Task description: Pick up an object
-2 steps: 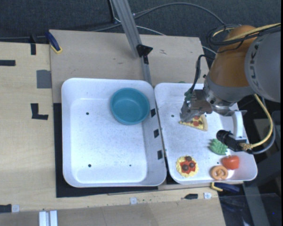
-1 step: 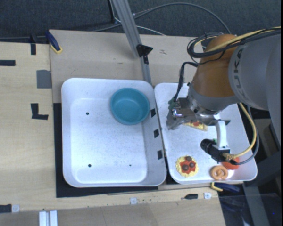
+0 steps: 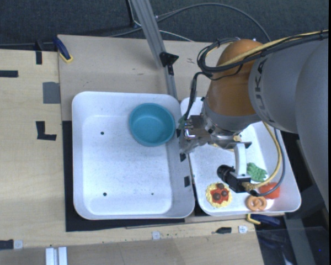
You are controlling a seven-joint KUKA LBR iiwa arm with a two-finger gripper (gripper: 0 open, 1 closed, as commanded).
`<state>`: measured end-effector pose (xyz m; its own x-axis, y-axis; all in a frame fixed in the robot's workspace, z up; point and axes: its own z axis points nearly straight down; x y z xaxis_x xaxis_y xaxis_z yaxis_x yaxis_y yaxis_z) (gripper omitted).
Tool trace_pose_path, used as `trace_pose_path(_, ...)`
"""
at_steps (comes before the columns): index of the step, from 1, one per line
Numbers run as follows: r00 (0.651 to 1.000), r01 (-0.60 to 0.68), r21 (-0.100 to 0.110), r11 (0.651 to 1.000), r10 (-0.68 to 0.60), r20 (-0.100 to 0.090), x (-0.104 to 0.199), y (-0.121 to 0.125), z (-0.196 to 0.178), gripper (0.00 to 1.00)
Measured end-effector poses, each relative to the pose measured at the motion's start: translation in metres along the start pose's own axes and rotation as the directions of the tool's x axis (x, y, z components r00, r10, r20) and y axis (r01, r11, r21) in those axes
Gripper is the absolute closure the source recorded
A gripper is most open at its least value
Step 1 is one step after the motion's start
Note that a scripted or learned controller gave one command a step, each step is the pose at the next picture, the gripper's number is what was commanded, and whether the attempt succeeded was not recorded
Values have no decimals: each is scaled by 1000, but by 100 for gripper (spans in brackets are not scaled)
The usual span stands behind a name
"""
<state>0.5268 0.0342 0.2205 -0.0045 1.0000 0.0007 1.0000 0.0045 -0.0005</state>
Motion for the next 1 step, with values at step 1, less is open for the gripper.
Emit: trace_pose_path(1, 1000, 0, 0, 1000, 0, 0, 46, -28, -7, 100)
